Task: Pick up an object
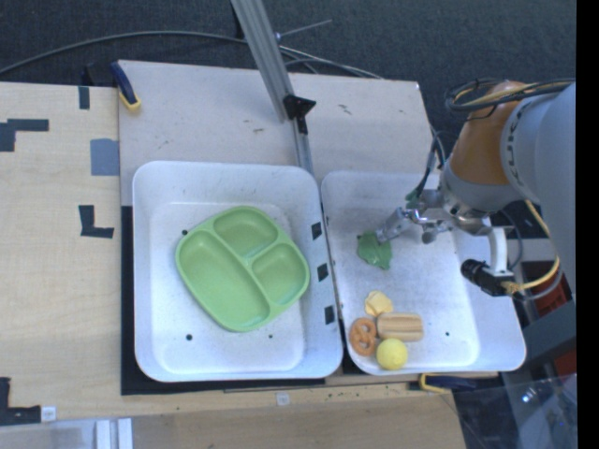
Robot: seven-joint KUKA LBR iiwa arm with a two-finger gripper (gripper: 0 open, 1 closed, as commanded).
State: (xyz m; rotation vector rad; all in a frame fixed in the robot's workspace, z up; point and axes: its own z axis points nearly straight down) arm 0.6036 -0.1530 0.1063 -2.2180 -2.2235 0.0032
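Green toy (375,251): small, leafy-looking, lying on the floor of the right bin (487,344), in the upper left part of that bin, near its left wall. The exact kind of toy cannot be made out.

Tool (391,233): just up and right of the green toy, its tip at or touching the toy's upper edge. Contact cannot be confirmed from this slant, and whether the tool is spread or closed cannot be told. Nothing is visibly lifted; the toy sits flat on the bin floor.

Arm (524,148): grey with an orange band, reaching in from the right over the right bin's upper edge; cables hang along its near side.

Same bin, lower left corner, a cluster well apart from the green toy: a yellow piece (378,303), a tan bun-like roll (401,325) beside it, an orange round slice (363,335) to the left, and a yellow ball (392,354) at the bottom. They lie close together, some touching.

Left bin (150,251): holds a green divided plate (242,267), three sections, set at an angle near the middle.

Desk (206,120): pale board under both bins. A metal pole (267,50) slants down from the top to the gap between the bins.
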